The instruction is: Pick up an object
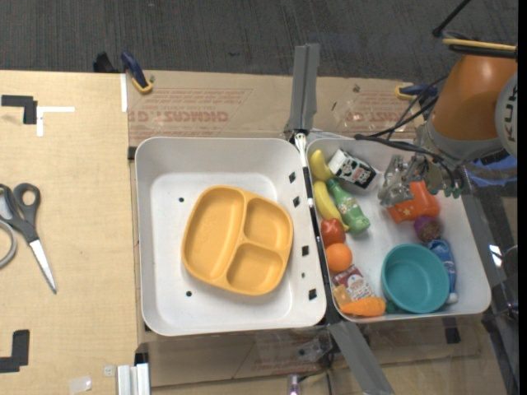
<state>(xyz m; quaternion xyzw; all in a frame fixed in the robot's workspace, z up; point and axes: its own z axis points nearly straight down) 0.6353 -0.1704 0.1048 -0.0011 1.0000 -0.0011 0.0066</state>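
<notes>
Right bin still full; my gripper hovers over the orange block (grip unclear), nothing lifted.

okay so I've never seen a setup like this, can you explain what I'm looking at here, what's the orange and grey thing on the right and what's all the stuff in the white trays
This is one camera fixed above a workbench, looking down at a slant. The orange and grey shape at the right is a robot arm reaching in; at its tip is a metal gripper, the part meant to pick things up. It hangs over the right bin, close beside an orange block. I cannot tell whether it holds anything.

There are two shallow white bins side by side. The left bin holds a yellow divided plate. The right one holds toys: a teal bowl, a banana, a green bottle, an orange fruit, a small milk carton and a few more pieces.

On the bench at the left lie scissors.
</notes>
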